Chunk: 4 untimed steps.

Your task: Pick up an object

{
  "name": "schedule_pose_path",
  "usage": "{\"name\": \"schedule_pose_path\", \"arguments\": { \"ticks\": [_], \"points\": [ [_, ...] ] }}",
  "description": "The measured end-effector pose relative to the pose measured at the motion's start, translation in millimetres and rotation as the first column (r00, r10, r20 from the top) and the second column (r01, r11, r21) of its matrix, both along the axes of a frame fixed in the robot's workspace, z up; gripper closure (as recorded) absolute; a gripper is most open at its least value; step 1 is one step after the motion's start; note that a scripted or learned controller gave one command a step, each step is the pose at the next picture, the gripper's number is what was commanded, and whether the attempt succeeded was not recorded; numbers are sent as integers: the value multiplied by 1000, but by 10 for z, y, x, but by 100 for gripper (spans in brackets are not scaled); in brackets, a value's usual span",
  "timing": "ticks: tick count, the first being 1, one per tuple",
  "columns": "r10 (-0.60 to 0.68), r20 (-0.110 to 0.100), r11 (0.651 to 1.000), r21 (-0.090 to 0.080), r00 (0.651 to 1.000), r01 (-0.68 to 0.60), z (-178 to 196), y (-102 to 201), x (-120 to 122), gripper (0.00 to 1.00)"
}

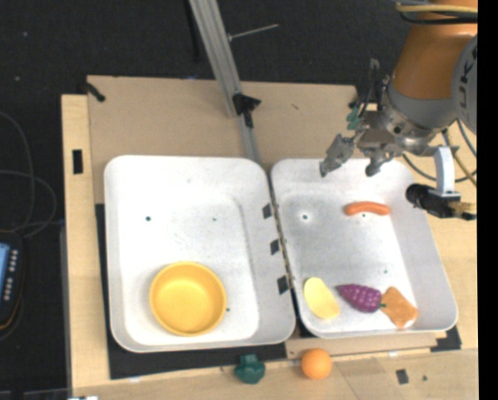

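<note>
One target for me: the orange sausage (367,209), likely light, smooth, rigid; grasp mid-length across its narrow width. Gripper (351,167) fingers apart, holding nothing.

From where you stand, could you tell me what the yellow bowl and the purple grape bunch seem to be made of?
The yellow bowl looks like moulded plastic: one even colour, smooth, with a soft sheen on its rim. The purple grape bunch looks like toy food, probably plastic or rubber, with a bumpy surface and dull gloss; the view is too coarse to tell which.
</note>
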<state>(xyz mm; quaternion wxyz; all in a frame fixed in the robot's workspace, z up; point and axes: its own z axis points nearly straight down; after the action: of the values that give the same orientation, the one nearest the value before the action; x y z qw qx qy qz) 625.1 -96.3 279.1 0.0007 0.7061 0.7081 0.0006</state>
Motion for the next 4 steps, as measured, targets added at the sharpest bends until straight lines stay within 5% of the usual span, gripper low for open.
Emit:
{"name": "schedule_pose_path", "arguments": {
  "ticks": [1,4],
  "points": [
    [0,0,1000,0,1000,0,0,0,0,0],
    [-4,-3,1000,-1,1000,4,-1598,-215,-183,0]
  ]
}}
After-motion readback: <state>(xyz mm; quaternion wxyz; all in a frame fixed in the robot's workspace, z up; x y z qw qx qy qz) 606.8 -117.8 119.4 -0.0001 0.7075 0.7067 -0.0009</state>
